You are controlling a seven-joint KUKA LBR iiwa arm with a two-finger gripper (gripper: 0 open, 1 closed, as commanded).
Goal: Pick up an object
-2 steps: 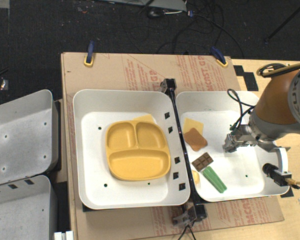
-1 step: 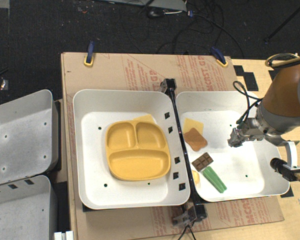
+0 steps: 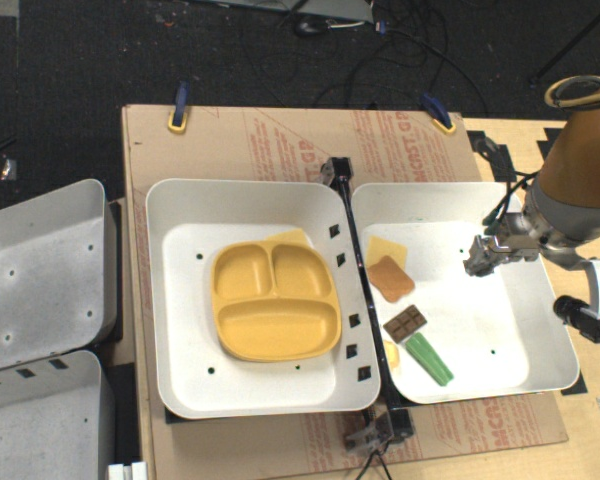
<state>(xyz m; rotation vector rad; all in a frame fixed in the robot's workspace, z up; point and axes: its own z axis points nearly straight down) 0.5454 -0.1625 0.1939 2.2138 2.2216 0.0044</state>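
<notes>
The right bin point(image 3: 500, 368) holds a tan bread-like piece point(image 3: 391, 279) lying on a pale yellow slice point(image 3: 388, 251), a brown waffle-patterned square point(image 3: 405, 322) and a green cylinder point(image 3: 428, 358). All lie along the bin's left side. My gripper point(image 3: 479, 259) hangs over the bin's upper right part, well to the right of those objects, and I see nothing between its fingers. The arm comes in from the right edge with its orange band above the wrist.
The left bin point(image 3: 180, 368) carries a yellow divided tray point(image 3: 276, 301). A black clip rail point(image 3: 358, 278) runs between the two bins. Grey metal panels point(image 3: 40, 268) stand off the bench at the left. Clamps hold the cardboard base at the back.
</notes>
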